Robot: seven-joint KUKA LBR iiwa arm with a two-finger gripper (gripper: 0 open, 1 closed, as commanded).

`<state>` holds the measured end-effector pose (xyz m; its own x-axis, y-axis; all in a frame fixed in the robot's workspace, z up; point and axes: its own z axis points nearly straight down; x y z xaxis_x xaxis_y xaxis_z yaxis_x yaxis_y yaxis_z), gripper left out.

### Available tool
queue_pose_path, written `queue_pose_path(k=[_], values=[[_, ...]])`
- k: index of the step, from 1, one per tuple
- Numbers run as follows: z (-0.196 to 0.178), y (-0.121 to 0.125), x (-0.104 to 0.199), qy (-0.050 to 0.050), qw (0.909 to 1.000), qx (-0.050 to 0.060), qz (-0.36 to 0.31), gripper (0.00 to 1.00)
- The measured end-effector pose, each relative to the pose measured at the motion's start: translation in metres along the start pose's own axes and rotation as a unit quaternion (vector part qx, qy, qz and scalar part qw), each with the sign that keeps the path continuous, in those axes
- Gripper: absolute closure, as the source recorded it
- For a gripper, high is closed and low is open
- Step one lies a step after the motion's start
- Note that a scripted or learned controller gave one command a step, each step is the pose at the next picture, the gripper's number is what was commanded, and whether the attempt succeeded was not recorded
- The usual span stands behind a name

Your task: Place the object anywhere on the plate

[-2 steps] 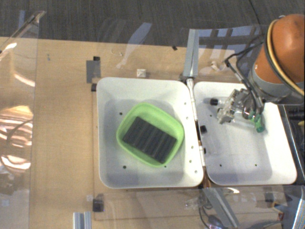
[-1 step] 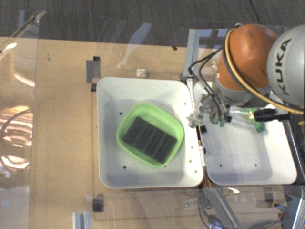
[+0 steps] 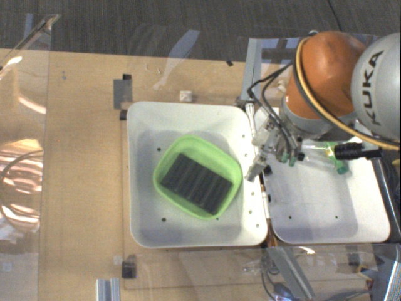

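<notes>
the dark ribbed block [image 3: 195, 182] already lies on the green plate [image 3: 164, 163] in the left bin [image 3: 141, 224]. the gripper [image 3: 258, 169] hangs over the divide, grip state unreadable. sweeping low could nudge the plate's rim.

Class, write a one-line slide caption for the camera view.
KUKA arm's end effector hovers over the divide between two white bins; a green plate carrying a dark ridged object sits in the left bin.
</notes>
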<state>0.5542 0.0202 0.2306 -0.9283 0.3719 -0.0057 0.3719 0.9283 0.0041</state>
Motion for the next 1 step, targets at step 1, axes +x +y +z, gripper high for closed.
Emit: queue_pose_path(k=[1], values=[[-0.1152, -0.0201, -0.0555, -0.003, 0.9999, 0.0, -0.016, 0.0]])
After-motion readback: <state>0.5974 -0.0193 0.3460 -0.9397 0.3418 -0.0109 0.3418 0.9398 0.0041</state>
